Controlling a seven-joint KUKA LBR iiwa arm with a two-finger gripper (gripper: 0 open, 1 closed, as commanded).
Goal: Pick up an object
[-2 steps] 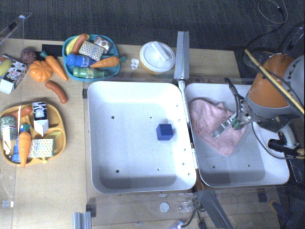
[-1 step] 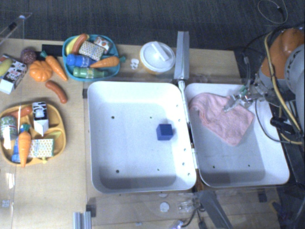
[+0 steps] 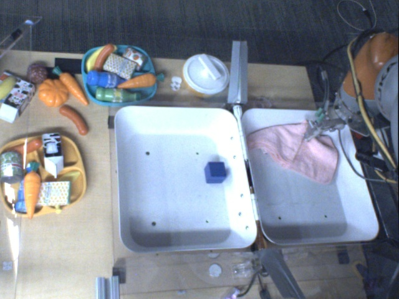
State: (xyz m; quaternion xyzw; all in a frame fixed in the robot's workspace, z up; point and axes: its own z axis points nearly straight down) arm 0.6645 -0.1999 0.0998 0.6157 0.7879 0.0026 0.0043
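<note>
The claw (image 3: 313, 129) sits on the upper right corner of the pink cloth (image 3: 293, 150) in the right bin (image 3: 324, 229), fingers pinched on the fabric. A blue cube (image 3: 216, 171) lies alone in the left bin (image 3: 156, 229).

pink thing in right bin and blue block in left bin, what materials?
Pink cloth: looks like soft fabric, matte; it lies rumpled with folds and an uneven edge. Blue block: rigid, sharp-edged cube, dull even colour; probably plastic or foam, the view leaves that open. Gripper sits at the cloth's upper right corner.
</note>
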